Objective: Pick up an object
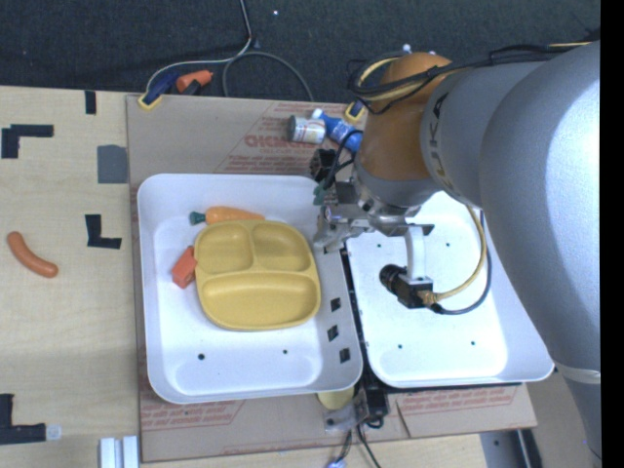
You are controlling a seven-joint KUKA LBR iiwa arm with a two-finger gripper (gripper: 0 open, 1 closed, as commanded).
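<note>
**What you can't make out here**

The arm (487,135) hides the right bin's (458,359) upper part, and its bulk runs off the top and right edges. The yellow tray (258,273) covers part of the carrot (232,214) and the orange piece (183,267) beside it. You can't judge the gripper's (336,224) fingers.

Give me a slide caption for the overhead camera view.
Arm's gripper poised at the left bin edge, beside a yellow divided plate and two carrots.
</note>
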